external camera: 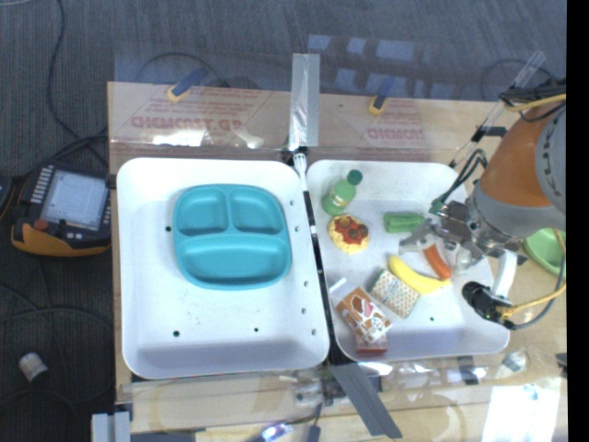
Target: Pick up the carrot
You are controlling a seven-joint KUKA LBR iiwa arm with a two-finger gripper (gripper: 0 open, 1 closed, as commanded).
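On a bench over grey carpet, the right bin (460,337) holds the small orange carrot (438,261), touching the banana's (416,275) right end, under the gripper (448,238), jaw state indiscernible, the arm (520,178) reaching from the right.

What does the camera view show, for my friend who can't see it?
A grey and orange robot arm reaches into the right white bin, its gripper right above the orange carrot, which lies beside a yellow banana. The left white bin holds a blue divided plate.
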